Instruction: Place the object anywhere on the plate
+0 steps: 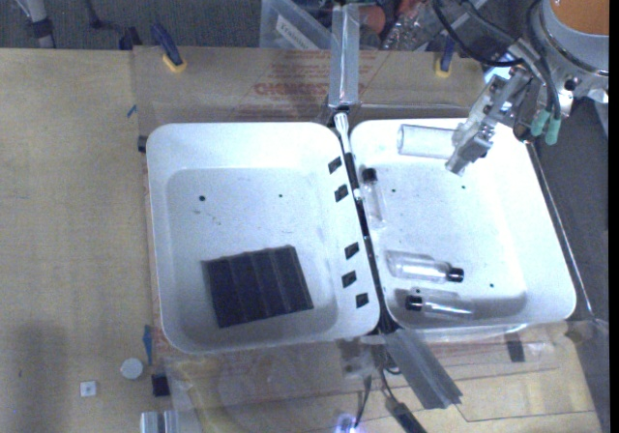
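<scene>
Red print on cardboard point(290, 83) unreadable; pincer point(462, 157) over right bin point(542, 218).

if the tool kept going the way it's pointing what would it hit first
The tool points down and left into the right bin. It would probably meet bare bin floor first; the clear vial lies further along that line, though depth is unclear.

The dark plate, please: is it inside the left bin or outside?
Inside: the plate lies flat on the left bin's floor, near its front.
</scene>
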{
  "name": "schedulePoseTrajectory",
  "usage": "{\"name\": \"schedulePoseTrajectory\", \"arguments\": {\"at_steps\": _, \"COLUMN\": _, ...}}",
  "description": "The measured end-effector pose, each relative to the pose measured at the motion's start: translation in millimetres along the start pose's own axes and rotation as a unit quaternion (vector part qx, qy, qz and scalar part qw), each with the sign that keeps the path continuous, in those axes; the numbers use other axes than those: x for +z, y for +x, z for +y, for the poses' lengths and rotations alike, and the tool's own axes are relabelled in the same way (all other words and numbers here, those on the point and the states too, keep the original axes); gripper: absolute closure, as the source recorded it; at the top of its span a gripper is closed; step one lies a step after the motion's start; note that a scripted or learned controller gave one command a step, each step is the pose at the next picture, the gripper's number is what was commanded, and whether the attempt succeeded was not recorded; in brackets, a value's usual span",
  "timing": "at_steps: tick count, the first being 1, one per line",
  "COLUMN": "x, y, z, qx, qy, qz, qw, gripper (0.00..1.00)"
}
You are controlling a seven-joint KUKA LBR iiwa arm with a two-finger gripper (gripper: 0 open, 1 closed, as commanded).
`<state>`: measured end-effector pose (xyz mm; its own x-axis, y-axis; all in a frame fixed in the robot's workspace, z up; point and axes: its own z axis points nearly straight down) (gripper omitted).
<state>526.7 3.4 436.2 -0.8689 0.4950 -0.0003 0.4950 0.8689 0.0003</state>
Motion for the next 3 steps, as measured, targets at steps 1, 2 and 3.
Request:
{"name": "schedulePoseTrajectory", "arguments": {"at_steps": 1, "x": 5, "y": -87, "z": 33, "qx": -0.291, "qy": -0.001, "qz": -0.005, "qw": 0.9568, "gripper": 1.0}}
{"name": "schedulePoseTrajectory", "arguments": {"at_steps": 2, "x": -1, "y": -109, "z": -56, "qx": -0.497, "qy": 0.0, "qz": -0.002, "qw": 0.8676, "gripper": 1.0}}
{"name": "schedulePoseTrajectory", "arguments": {"at_steps": 3, "x": -1, "y": -156, "z": -9, "qx": -0.427, "qy": -0.001, "qz": -0.005, "qw": 0.9044, "gripper": 1.0}}
